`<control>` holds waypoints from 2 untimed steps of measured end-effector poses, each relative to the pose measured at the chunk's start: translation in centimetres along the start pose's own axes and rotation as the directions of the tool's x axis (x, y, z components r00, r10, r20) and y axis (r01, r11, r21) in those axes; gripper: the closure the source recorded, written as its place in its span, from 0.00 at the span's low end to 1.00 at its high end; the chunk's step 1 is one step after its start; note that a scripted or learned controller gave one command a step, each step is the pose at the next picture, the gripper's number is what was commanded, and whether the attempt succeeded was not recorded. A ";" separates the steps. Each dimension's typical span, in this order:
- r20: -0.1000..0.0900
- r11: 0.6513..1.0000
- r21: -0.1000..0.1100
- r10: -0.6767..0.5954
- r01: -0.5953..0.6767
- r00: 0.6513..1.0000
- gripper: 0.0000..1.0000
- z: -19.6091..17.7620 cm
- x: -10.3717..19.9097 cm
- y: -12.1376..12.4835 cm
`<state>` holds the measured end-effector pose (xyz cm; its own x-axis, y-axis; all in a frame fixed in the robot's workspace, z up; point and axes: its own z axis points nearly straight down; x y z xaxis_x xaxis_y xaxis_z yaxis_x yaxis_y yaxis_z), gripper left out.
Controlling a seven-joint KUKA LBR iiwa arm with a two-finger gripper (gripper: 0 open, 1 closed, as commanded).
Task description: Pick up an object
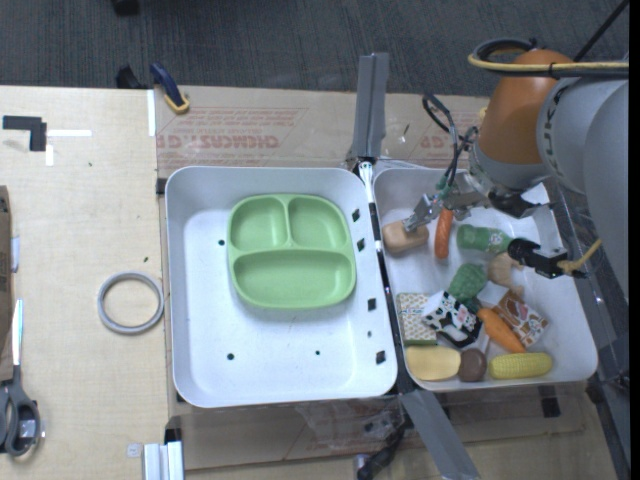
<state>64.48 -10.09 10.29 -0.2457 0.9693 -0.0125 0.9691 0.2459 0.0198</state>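
My tool [432, 208] sits low in the right bin [575, 368], beside an orange carrot-like toy [443, 233] and a tan piece [403, 236]. Cannot tell its grip state. Green divided plate [292, 251] in left bin [200, 368].

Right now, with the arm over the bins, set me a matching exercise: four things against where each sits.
Things:
1. green divided plate
2. roll of tape
3. corn cob
4. scissors

Places:
A. near right corner of the right bin
B. bench, just left of the left bin
C. inside the left bin
D. bench's far left edge, near corner

Pairs: 1-C, 2-B, 3-A, 4-D
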 end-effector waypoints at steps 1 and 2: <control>-0.005 0.998 -0.003 -0.056 0.056 0.998 0.00 -0.1 -0.3 -0.7; -0.007 1.000 -0.003 0.018 -0.018 1.000 0.00 -0.1 -0.3 -2.2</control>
<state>62.40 -10.94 10.31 -0.2281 0.9736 -0.0055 0.9734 0.2282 0.0229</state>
